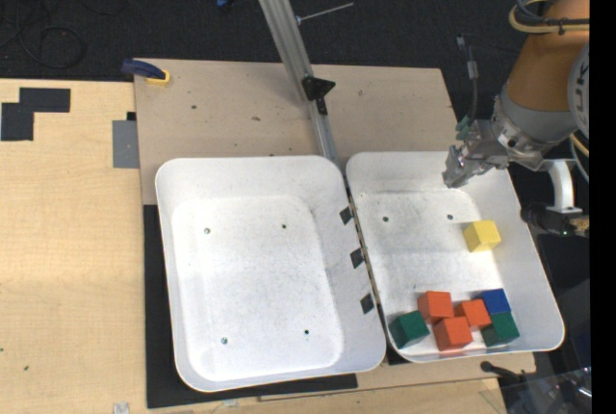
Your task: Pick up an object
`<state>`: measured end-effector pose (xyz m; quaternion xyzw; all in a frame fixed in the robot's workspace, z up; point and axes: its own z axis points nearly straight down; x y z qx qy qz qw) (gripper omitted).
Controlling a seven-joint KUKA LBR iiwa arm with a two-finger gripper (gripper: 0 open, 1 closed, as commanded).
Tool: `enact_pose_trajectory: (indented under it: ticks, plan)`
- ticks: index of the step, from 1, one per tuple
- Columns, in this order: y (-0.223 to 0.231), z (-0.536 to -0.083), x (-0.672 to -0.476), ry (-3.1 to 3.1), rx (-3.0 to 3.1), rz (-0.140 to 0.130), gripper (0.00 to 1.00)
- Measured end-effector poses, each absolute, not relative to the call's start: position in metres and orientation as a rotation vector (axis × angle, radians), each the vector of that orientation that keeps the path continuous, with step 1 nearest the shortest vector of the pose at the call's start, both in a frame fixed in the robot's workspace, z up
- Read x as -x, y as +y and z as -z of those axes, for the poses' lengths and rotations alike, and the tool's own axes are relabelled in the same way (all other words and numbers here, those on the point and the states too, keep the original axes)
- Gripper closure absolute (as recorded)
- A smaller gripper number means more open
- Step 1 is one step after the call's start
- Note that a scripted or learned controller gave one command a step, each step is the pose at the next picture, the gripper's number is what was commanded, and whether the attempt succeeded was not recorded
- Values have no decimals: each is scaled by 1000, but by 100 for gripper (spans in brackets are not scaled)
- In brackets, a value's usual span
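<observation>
Right now, looking down from the camera above the bench, the arm (pixel 544 65) reaches in from the right, its orange band sitting above the grey wrist. Its gripper (pixel 458 169) hangs over the far edge of the right bin (pixel 404 173), close to the bin's upper rim; whether it is released or clenched I cannot tell from this angle, and nothing shows between its tips.

Well apart from it, a yellow block (pixel 481 235) lies alone near the right bin's right wall. Nearer the front of that bin sits a cluster of blocks packed close together: an orange block (pixel 436 304), a second orange block (pixel 474 312), a third orange block (pixel 452 333), a blue block (pixel 496 301), a green block (pixel 410 328) on the left and another green block (pixel 501 332) on the right.

The left bin (pixel 173 181) sits just beside the right one, their inner rims nearly touching. Behind both, a slanted metal rail (pixel 285 32) rises across the bench (pixel 67 239).
</observation>
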<state>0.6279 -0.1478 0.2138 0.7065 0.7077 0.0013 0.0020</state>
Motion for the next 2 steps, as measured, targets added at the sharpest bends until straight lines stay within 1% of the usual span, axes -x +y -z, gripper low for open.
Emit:
enact_pose_trajectory:
  ticks: [1,2]
  plan:
    - [-149,-257,-624,2222,-2216,-3,100]
    - [-151,-295,-625,2223,-2217,-2,100]
